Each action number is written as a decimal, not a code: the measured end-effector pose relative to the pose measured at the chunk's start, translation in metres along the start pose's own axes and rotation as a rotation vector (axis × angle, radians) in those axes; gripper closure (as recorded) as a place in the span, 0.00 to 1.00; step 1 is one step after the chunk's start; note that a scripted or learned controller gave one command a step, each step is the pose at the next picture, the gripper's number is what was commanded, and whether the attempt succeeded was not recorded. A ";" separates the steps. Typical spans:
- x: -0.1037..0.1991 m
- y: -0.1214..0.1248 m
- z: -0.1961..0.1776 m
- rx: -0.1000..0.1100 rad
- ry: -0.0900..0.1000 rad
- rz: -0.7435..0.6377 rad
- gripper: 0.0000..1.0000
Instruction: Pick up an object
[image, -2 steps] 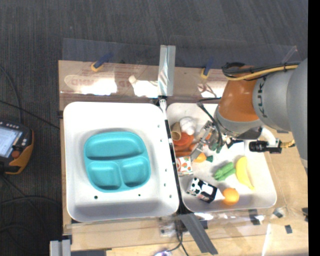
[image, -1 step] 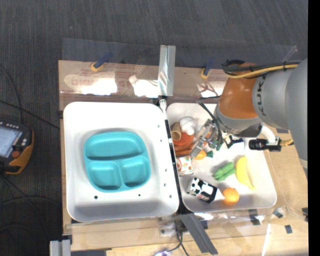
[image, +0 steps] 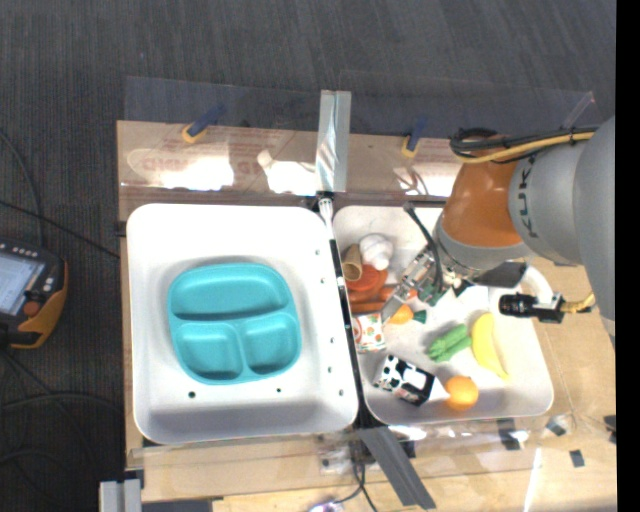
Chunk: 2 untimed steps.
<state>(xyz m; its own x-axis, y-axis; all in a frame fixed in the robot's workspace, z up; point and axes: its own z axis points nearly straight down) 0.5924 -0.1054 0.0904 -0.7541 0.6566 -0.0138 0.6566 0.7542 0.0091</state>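
Note:
My gripper (image: 412, 288) hangs low over the middle of the right bin (image: 520, 405), reaching in from the arm at the right. Right below its fingertips lies a small orange piece (image: 399, 316) beside a dark green bit (image: 418, 316). A red-orange bottle with a white cap (image: 372, 262) lies to the gripper's left, next to a brown cardboard tube (image: 354, 265). Further front are a green vegetable (image: 449, 342), a yellow banana (image: 487, 345), an orange fruit (image: 461, 392) and a black-and-white cow-patterned toy (image: 404, 378). Nothing shows between the fingers.
The left bin (image: 150, 400) holds a teal divided tray (image: 235, 320). A small patterned carton (image: 368, 331) leans at the right bin's left wall. A metal post (image: 333, 140) stands behind the divider between the bins. A handheld pendant (image: 25, 290) lies off the bench at far left.

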 end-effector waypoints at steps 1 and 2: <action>-0.003 0.004 0.000 0.007 0.001 0.081 0.00; -0.003 0.005 -0.010 0.005 -0.002 0.080 1.00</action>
<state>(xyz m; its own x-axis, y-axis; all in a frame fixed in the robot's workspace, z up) 0.5980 -0.1040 0.1004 -0.6989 0.7151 -0.0152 0.7151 0.6990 0.0048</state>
